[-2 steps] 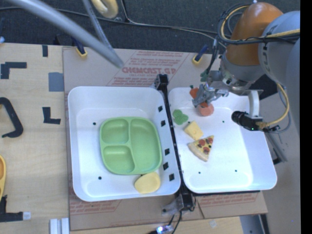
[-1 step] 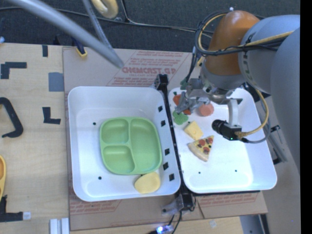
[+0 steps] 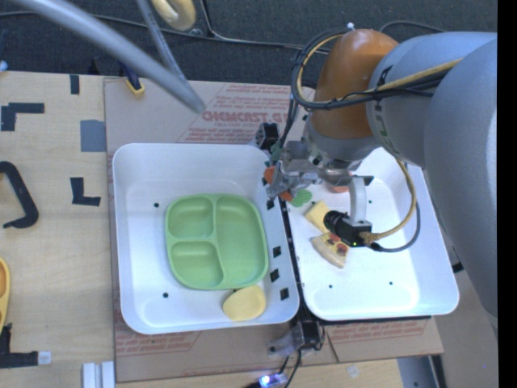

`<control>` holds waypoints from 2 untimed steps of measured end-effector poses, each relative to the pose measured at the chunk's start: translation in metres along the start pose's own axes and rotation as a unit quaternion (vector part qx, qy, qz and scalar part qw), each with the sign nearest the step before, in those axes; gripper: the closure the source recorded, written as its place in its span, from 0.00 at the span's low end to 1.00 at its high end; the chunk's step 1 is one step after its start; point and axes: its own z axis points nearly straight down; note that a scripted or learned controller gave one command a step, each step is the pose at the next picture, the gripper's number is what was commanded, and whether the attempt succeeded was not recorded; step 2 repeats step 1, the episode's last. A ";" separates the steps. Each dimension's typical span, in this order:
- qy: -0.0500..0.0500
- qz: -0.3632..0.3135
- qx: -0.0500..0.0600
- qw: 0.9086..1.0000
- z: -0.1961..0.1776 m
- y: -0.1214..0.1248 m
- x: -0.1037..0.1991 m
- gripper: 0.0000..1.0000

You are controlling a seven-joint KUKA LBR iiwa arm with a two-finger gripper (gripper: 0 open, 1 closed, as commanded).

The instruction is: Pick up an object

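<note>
My gripper (image 3: 280, 181) hangs low over the left edge of the right bin (image 3: 404, 297), close to the wall shared by the two bins. Just under and beside it lie a small green piece (image 3: 301, 196) and an orange piece (image 3: 339, 188), partly hidden by the wrist. A yellow block (image 3: 316, 213) lies a little lower right of the gripper, apart from it. Below that sits a wedge-shaped toy slice (image 3: 331, 250) with a black cable fitting (image 3: 349, 231) above it. I see nothing clearly held.
The left bin (image 3: 133, 217) holds a green divided plate (image 3: 216, 241) and a pale yellow round object (image 3: 244, 302) near its front wall. The grey arm and its orange band (image 3: 355, 71) cover the right bin's far side. A cable loops over that bin's middle.
</note>
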 end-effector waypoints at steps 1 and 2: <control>0.001 -0.001 -0.001 1.000 -0.013 -0.006 0.052 1.00; 0.001 -0.001 -0.001 1.000 -0.013 -0.006 0.052 1.00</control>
